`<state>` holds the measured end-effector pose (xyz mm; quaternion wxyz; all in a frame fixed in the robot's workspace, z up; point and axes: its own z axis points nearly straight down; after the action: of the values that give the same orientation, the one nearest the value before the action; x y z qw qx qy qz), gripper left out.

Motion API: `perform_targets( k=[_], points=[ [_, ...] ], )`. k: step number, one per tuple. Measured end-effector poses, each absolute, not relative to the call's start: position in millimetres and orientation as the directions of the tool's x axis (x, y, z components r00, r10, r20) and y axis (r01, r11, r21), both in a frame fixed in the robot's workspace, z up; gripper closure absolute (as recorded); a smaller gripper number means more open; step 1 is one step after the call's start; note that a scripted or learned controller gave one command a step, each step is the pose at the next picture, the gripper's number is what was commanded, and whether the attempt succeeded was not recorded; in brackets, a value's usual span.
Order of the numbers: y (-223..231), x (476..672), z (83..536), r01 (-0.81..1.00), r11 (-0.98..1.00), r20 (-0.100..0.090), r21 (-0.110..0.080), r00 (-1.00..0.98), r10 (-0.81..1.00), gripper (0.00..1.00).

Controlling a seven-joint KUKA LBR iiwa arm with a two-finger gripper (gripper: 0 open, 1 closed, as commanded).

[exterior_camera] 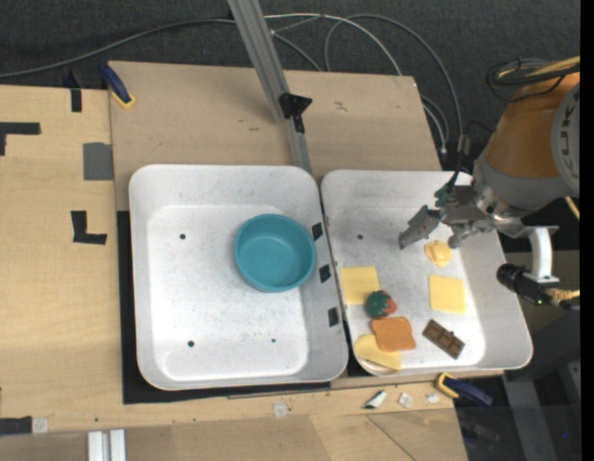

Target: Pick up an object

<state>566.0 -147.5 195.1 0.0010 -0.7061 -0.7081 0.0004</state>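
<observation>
At the lower edge of the frame the wooden counter (229, 425) carries two white bins side by side. In the right bin (368, 195) the things lie together in its lower half. Nearest to the bottom are a pale yellow wedge (376, 356) and, touching it from above, an orange square piece (393, 333). Just to the right lies a brown chocolate bar (442, 338), apart from both. A little higher sits a small round toy, green with red (378, 304), touching the lower corner of a flat yellow square (359, 283). A second yellow square (448, 294) lies toward the right side of this bin.

Above it, a small yellow lump (437, 252) lies on the bin floor, directly below the gripper (440, 229). The jaws stand wide open, one finger stretched to the left and one down beside the lump, with nothing between them. The grey arm with its orange part (527, 147) enters from the right edge.

In the left bin (172, 286) a blue bowl (273, 252) stands upright near the right wall. Behind the bins, a grey metal pole (268, 56) and several cables (392, 36) lie at the top of the frame.
</observation>
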Motion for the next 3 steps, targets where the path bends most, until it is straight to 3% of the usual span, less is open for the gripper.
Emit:
perform_targets(
  k=[1, 3],
  points=[
    [-147.6, 566.0, 195.2, 1.000, 0.003, 0.001, -0.002, -0.003, 1.000, 0.00],
    [-154.6, 565.9, 91.4, 1.000, 0.001, 0.001, -0.008, -0.001, 1.000, 0.00]
  ],
)
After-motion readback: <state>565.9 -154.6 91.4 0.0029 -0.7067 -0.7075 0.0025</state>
